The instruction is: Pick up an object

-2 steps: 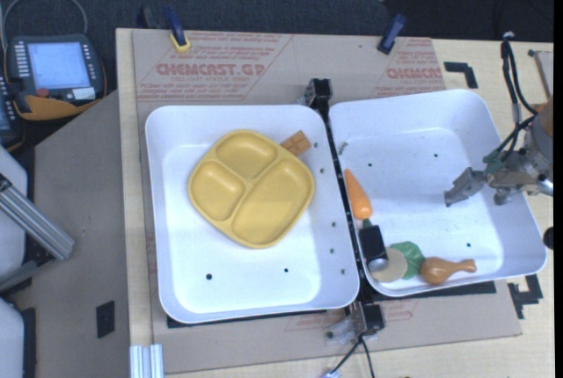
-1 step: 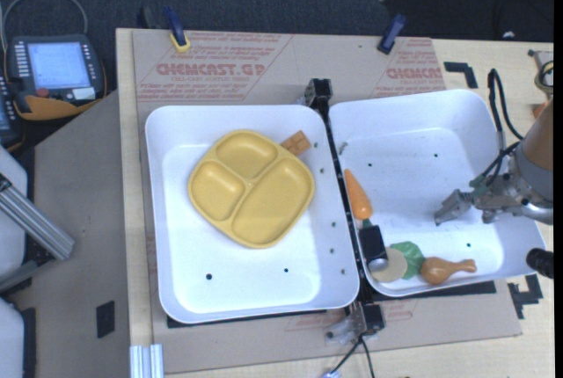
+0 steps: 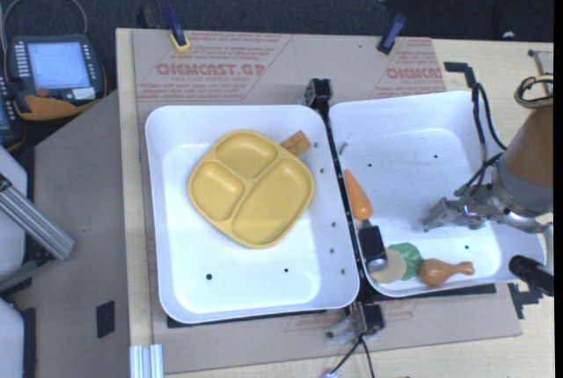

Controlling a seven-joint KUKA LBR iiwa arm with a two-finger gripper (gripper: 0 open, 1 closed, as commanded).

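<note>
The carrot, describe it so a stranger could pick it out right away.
Look at the right bin, along its left wall beside the divider. The carrot lies there lengthwise, above a black block. It is the one plain orange tapered piece; the drumstick nearby is browner with a knobbed end.

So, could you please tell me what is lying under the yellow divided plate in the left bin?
A small brown block pokes out from beneath the yellow divided plate at its upper right edge. The plate covers the rest of it, resting in the left bin.
</note>
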